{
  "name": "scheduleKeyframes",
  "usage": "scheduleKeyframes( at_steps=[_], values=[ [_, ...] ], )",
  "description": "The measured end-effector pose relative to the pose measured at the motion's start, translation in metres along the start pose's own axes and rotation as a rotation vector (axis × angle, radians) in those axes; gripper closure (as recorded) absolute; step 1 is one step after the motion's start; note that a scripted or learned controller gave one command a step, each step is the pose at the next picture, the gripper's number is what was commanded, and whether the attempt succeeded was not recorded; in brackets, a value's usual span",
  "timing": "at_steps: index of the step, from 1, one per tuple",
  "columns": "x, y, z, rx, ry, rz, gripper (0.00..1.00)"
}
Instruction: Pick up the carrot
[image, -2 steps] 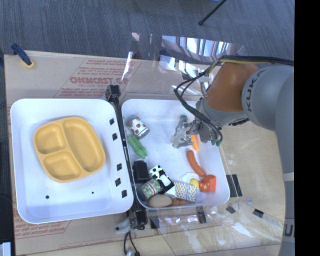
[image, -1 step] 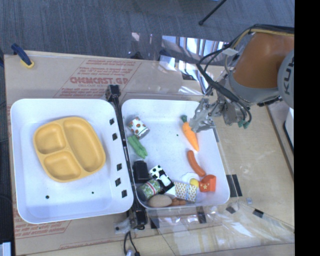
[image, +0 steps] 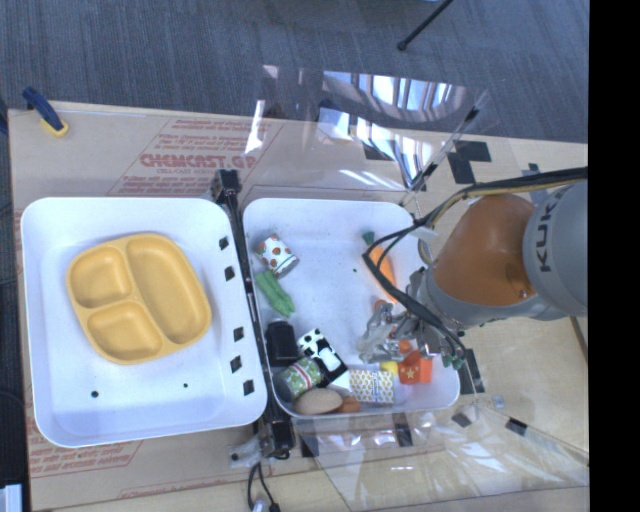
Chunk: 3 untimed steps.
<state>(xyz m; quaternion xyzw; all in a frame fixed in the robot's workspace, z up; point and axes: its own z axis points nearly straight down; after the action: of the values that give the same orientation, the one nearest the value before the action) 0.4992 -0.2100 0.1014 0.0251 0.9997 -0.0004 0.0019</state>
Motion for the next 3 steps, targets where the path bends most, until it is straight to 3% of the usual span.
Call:
scheduleKeyframes(
  at_steps=[1,2,3],
  values=[
    [-0.006,0.001,-0.003,0.001,-0.017,-0.001,0.00],
    [-0.069,0.004,0.008,0.001,-0.001,0.191,0.00],
    [-0.071,0.005,-0.003,0.002,-0.003,0.183,1.00]
  ],
)
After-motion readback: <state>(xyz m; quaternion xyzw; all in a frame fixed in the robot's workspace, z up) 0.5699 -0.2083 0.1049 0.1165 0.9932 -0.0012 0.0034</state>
